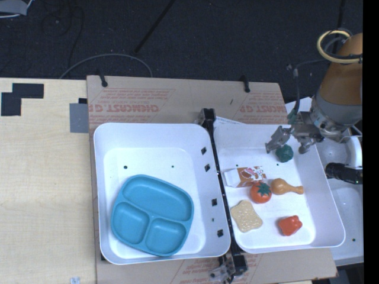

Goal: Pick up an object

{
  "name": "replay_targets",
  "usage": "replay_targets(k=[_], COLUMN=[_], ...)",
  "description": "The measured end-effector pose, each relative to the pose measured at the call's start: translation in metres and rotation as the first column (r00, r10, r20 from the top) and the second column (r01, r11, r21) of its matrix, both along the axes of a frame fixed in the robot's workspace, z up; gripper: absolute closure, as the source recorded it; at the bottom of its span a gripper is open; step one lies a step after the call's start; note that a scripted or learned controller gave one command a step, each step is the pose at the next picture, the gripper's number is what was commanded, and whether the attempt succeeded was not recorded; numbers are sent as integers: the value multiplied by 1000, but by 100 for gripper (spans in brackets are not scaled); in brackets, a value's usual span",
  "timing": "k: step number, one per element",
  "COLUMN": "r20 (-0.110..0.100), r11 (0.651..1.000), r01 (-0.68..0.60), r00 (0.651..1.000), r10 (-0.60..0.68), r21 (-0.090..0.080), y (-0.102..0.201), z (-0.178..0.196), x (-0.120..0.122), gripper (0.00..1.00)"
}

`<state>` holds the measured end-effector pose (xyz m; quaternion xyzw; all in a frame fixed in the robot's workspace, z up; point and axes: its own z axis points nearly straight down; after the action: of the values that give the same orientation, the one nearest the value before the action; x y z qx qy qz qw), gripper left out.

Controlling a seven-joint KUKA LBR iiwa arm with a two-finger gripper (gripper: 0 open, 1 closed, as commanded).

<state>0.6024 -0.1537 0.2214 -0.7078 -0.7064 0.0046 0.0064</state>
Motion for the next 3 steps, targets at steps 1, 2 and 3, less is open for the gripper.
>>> replay_targets(k=[1, 2, 3], r20=[12, 9, 11], r11=[1000, 1000, 1000], r01=[-2, -1, -2], r00=[1000, 1000, 1000], r10=[2, 1, 2], r21=[-2, -1, -2], y=[0, 9, 16], z=[8, -41, -88], x=[2, -1, -8], gripper=[0, 0, 0])
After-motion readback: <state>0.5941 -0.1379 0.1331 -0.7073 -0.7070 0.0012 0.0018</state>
